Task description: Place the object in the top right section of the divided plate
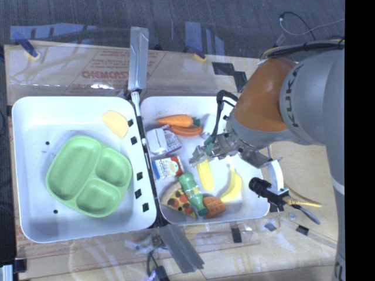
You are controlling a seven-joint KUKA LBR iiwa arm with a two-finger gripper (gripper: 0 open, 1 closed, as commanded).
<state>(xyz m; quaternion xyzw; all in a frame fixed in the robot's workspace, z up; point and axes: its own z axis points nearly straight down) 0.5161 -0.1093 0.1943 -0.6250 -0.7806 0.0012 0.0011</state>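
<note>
1. Underneath, a wooden bench [328, 174] carries two shallow white bins side by side, with a sheet of clear film stretched across the back and dark carpet beyond the far edge.
2. Left bin [35, 215]: the green divided plate [89, 175] lies tilted near its middle, and a pale yellow piece [116, 123] sits apart from it near the bin's upper right corner (what it is cannot be told).
3. Right bin [252, 215]: an orange carrot [176, 121] lies near the back wall, two small packets [163, 140] lie against the divider side, and a pizza slice [176, 201], a green bottle [191, 189] and a brown piece [214, 205] crowd the front wall.
4. A yellow banana [232, 187] curves toward the front right, just beside a paler yellow block [204, 174].
5. The gripper [202, 152] hangs low above that block, at the middle of the right bin; whether its jaws are parted or closed cannot be told, and nothing is seen held.
6. Open room: bare white floor rings the plate on all sides, widest along the left bin's front and left walls, while the right bin is tight everywhere but its right side.
</note>
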